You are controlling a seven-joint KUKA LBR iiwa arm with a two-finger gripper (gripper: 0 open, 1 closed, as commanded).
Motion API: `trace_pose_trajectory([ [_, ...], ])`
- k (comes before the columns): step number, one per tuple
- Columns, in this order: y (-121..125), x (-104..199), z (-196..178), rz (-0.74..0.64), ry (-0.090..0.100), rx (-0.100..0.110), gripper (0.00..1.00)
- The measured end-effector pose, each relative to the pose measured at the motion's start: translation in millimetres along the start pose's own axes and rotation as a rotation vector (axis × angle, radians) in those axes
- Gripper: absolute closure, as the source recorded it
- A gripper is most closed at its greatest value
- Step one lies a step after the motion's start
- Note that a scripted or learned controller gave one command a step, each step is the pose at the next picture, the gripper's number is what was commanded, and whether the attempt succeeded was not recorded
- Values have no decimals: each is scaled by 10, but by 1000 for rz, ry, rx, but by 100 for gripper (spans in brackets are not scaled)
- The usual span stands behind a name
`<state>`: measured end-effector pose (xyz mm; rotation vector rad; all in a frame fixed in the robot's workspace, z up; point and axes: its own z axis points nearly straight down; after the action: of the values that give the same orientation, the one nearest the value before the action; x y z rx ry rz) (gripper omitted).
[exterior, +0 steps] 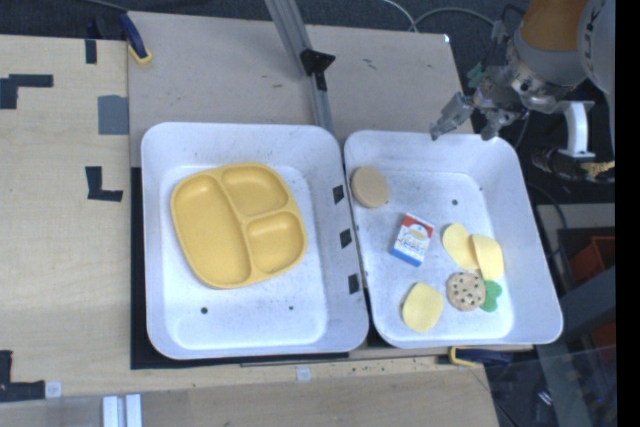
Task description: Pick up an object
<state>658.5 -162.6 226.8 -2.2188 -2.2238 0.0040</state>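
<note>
The open, empty gripper (468, 123) hovers beyond the right bin's (535, 215) far rim, while the carton (411, 240) near that bin's middle looks light, stiff, best pinched across its narrow sides.

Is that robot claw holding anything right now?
No. The gripper hangs open over the far rim of the right bin, with nothing between its fingers.

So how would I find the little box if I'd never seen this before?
Look in the right-hand white bin, the one without the yellow divided plate. Near its middle lies the little box. It is the only thing there with straight edges, white with blue and red print, while its neighbours are rounded yellow or tan pieces.
</note>
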Motion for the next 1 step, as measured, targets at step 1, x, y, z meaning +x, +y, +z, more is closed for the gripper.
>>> trace_pose_trajectory([
  [1,210,324,1008,0,2,7,0],
])
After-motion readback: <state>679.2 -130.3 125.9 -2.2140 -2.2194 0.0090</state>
